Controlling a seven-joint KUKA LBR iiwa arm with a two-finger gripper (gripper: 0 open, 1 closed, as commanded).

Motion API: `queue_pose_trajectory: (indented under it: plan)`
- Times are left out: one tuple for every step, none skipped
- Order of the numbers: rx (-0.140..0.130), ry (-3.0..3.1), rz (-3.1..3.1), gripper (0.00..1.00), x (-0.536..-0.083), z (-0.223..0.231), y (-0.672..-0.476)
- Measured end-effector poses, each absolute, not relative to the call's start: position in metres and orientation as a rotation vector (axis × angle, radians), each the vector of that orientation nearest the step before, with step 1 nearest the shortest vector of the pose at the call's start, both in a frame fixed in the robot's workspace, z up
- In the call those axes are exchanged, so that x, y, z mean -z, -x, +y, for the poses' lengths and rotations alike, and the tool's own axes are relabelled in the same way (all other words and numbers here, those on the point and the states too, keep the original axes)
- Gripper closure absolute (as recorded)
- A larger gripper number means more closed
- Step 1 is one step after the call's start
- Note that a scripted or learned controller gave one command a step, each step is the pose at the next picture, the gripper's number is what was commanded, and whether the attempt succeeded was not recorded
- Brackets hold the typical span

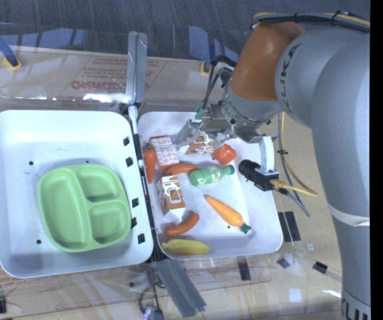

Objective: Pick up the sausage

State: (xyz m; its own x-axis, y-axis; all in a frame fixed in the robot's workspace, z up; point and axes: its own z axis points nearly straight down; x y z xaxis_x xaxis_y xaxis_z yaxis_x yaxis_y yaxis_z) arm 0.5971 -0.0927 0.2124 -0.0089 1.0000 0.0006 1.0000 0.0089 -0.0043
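We find the sausage (181,225) lying in the right bin (266,235), close to that bin's front edge and toward its left wall, a reddish-brown link whose long axis runs at a shallow slant, its right end lifted slightly toward the back. Just in front of it, touching or nearly so, lies a yellow banana (185,247) along the front rim; just behind it stands a small carton (172,193), and to its right, apart from it, a carrot (225,212) points toward the front right corner. Farther back we see a green bottle (210,175) lying on its side, a second orange-red link (178,169) behind the carton, and a small red-orange fruit (224,154). The hand (201,131) hangs over the back edge of the same bin, above a printed packet (200,143), and we cannot tell whether it is released or clenched; we see nothing between its tips. From the hand, then, the sausage lies toward the front edge and a little to the left, with the bottle and carton between. We judge that the coming move must cross nearly the whole bin front-ward and close across the sausage's short width, keeping off the banana. The left bin (4,192) carries a green divided tray (86,207).
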Motion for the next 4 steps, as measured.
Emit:
queue_pose_trajectory:
  plan:
    - [-0.006,2.186,-2.252,0.0,-0.138,-0.09,-0.59]
    - [0.004,2.225,-2.219,0.0,-0.095,-0.1,-0.602]
    - [0.005,2.22,-2.223,1.0,-0.106,-0.099,-0.602]
    - [0.005,2.22,-2.223,0.0,-0.106,-0.099,-0.603]
